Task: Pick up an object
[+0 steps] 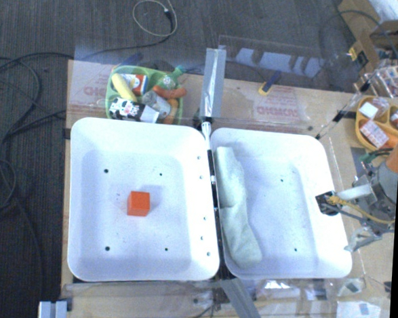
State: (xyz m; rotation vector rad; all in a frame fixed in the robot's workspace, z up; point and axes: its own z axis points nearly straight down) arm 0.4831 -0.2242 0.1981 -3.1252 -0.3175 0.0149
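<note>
A small orange cube (139, 203) lies on the floor of the left white bin (90, 154), a little left of its middle. A pale folded cloth (235, 205) stretches along the left wall of the right white bin (288, 147), from back to front. My gripper (366, 224) hangs at the far right, over the right bin's right rim, well away from both the cloth and the cube. Nothing shows between its fingers.
A green basket (146, 93) with toy food stands behind the left bin. A yellow bowl (374, 130) with small items sits at the back right near the arm. A metal bar (212, 81) rises behind the seam between the bins.
</note>
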